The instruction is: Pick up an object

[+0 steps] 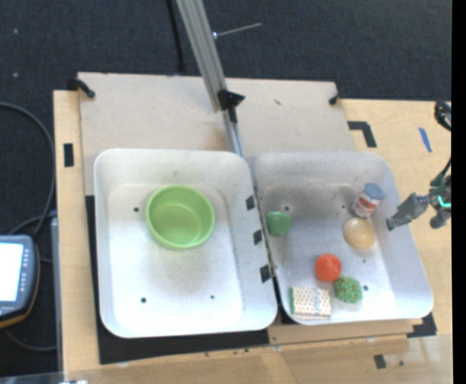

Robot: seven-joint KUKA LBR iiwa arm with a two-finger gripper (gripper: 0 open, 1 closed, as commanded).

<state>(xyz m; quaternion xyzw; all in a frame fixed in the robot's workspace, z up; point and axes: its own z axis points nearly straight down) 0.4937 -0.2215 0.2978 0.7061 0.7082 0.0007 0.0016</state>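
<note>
My gripper (419,214) hangs at the right rim of the right bin (312,170), mostly cut off by the view's edge. It stands open with nothing between its fingers, and one grey finger (400,212) points down-left toward the bin. Just left of it lie a pale yellow ball (360,234) and a small red, white and blue can (368,199). Further down are a red ball (328,267), a green bumpy piece (348,289) and a tan waffle-patterned block (311,301). A small green cup-like piece (279,222) sits by the divider.
The left bin (129,294) holds a light green bowl (181,216). A metal pole (209,54) slants from the top down to the bins' shared edge. A screen device (1,274) lies off the bench at the left.
</note>
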